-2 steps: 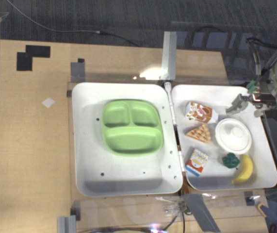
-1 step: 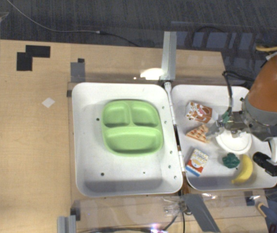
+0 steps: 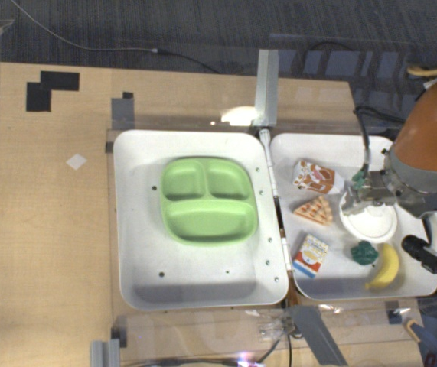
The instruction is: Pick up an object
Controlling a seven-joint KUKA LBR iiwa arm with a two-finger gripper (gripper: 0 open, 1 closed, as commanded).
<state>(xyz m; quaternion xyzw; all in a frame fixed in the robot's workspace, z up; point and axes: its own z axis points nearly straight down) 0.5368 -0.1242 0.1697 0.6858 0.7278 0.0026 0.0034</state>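
The right bin (image 3: 409,285) holds several small items. A red and white snack packet (image 3: 314,176) lies at the back left, with an orange pizza-slice toy (image 3: 314,210) just in front of it. A small white, blue and red box (image 3: 311,254) sits near the front left. A dark green lump (image 3: 364,253) and a yellow banana (image 3: 386,268) rest at the front right. My gripper (image 3: 358,199) hangs over the bin's middle, directly above the back rim of a white round bowl (image 3: 371,224) and just right of the pizza slice.
The left bin (image 3: 138,274) carries a green divided plate (image 3: 206,199) in its middle. A metal post (image 3: 267,90) rises behind the seam between the bins. The grey and orange arm (image 3: 432,140) covers the right bin's back right corner.
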